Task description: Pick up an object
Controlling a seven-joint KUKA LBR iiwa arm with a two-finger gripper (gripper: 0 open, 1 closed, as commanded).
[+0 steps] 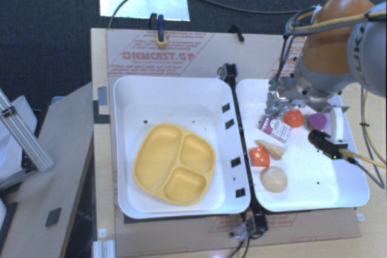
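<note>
The right bin (338,190) holds several small items. A red-and-white packet (275,128) lies near the divider, with an orange-red piece (294,118) and a purple piece (317,122) to its right. Toward the front lie a tan wedge (270,148), a small red fruit (259,157) and a beige ball (273,179). My gripper (276,106) hangs low over the bin's back part, just above the packet and beside the orange-red piece. The wrist hides whatever is directly under it.
The left bin (139,93) holds a yellow three-compartment tray (174,162). A black divider (237,130) runs between the bins. A black part with a yellow cable (326,145) sticks out over the right bin's right side.
</note>
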